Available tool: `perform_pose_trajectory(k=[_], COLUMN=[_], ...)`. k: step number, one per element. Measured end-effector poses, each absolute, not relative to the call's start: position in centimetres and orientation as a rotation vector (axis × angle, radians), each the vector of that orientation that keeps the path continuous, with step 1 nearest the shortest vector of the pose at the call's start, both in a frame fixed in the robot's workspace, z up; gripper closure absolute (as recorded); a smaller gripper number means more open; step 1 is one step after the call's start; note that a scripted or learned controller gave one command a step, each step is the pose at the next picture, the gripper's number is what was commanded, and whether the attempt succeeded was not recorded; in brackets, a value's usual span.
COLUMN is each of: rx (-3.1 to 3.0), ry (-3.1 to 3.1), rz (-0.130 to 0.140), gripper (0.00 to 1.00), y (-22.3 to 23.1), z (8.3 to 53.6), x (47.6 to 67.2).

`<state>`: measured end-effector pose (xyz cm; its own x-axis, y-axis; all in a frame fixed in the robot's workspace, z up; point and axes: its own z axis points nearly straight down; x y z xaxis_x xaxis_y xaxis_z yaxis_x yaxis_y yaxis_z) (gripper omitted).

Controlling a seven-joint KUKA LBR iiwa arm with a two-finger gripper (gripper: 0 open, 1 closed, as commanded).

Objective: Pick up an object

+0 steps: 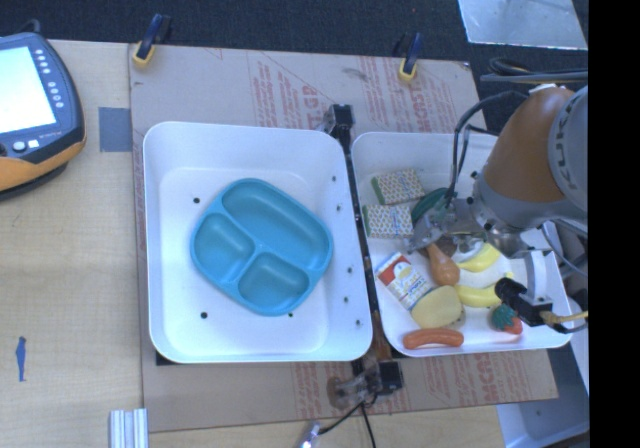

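Left bin point(160, 236) holds a divided plate point(262, 246) at centre. Right bin point(375, 151) holds clustered toy foods; sausage point(433, 338) nearest front rim, two sponges point(397, 185) toward back-left.

A blue divided plate point(262, 246) lies in the white bin point(160, 236) left of the fingers point(432, 228), with a teach pendant point(30, 106) farther left on the desk point(70, 286).

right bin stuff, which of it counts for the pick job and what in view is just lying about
For the job:
gripper
right bin
hot dog
potato
bananas
carton
two sponges

Lying about:
left bin
blue divided plate
teach pendant
clamps
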<state>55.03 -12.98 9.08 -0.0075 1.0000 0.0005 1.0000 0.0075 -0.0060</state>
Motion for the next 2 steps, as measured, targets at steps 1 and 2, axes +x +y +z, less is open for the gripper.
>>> perform_pose_trajectory(k=[1,2], rx=[-2.206,-2.214], ry=[-2.230,-2.225], rz=[0.011,0.002], gripper=[1.00,1.00], y=[-13.1,-6.1], z=[10.1,21.1], x=[55.0,55.2])
